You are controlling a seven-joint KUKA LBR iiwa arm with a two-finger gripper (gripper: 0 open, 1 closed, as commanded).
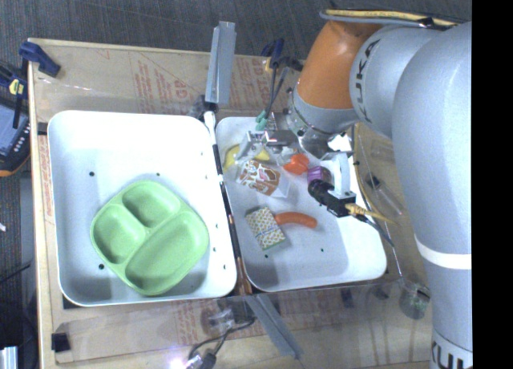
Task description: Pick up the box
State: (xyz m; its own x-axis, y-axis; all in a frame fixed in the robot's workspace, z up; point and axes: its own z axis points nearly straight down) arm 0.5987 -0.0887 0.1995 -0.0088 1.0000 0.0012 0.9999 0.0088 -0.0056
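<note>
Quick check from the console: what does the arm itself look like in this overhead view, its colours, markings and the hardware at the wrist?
The arm is bulky, rounded and light grey, with an orange band above the wrist and dark KUKA lettering on the grey shell beside it. A pale ring runs around the lower link. At the wrist sits a metallic gripper assembly, with a black module and thin cables beside it.

Green divided plate (151, 237) lies in left bin (68, 139).
</note>
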